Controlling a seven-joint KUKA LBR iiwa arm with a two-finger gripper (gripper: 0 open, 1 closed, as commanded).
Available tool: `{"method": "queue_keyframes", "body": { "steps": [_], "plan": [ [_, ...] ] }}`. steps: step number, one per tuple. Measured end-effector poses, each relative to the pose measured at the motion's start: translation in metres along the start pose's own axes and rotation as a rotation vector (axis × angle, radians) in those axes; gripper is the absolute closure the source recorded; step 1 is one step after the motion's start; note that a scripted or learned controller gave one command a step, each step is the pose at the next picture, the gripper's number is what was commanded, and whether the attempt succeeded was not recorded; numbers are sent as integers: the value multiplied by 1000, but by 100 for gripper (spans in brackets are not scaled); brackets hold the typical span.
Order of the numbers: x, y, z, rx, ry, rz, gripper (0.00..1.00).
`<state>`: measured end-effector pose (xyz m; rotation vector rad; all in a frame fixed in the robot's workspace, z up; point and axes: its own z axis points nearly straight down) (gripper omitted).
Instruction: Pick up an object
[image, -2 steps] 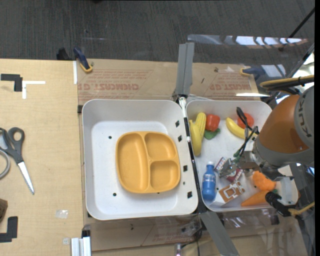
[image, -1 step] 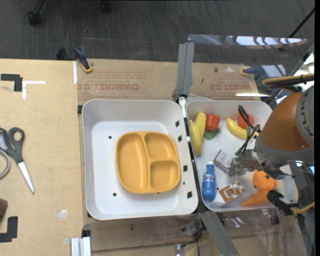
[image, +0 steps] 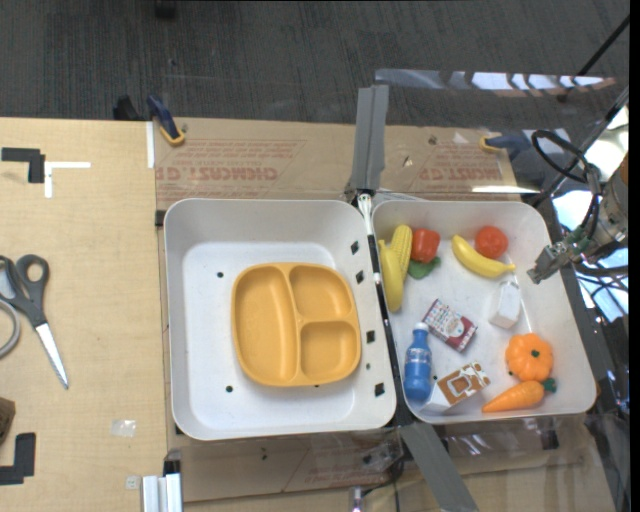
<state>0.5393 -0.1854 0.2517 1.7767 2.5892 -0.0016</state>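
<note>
Two shallow white bins sit side by side on the bench. The left bin (image: 190, 300) holds a yellow divided plate (image: 296, 323), lying flat near its centre with three compartments.

The right bin (image: 568, 350) holds the toy objects available for picking. Along its left wall lies a corn cob (image: 396, 262), with a red pepper (image: 425, 246) just beside it. A banana (image: 478, 258) lies near the far wall, and a tomato (image: 490, 241) is touching or nearly touching its upper end. A small white bottle (image: 507, 303) lies to the right of centre. A small red-and-white carton (image: 449, 325) lies tilted near the middle. A blue bottle (image: 417, 364) stands or lies near the left wall toward the front. Beside it is a brown-and-white packet (image: 463, 385). A pumpkin (image: 529, 357) sits at the front right, with a carrot (image: 515, 397) just below it.

The gripper (image: 553, 260) appears at the right bin's right rim, apart from the objects; from here I cannot tell its opening. Nothing is seen between its parts.

Scissors (image: 38, 310) lie on the bench, well left of the bins.
</note>
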Motion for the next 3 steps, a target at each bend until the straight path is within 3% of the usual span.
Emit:
{"method": "queue_keyframes", "body": {
  "steps": [1, 2, 3],
  "plan": [
    [47, 19, 155, -6, -1, 428, 100],
    [-31, 54, 63, 0, -1, 297, 100],
    [7, 62, 160, 2, 1, 666, 100]
  ]
}}
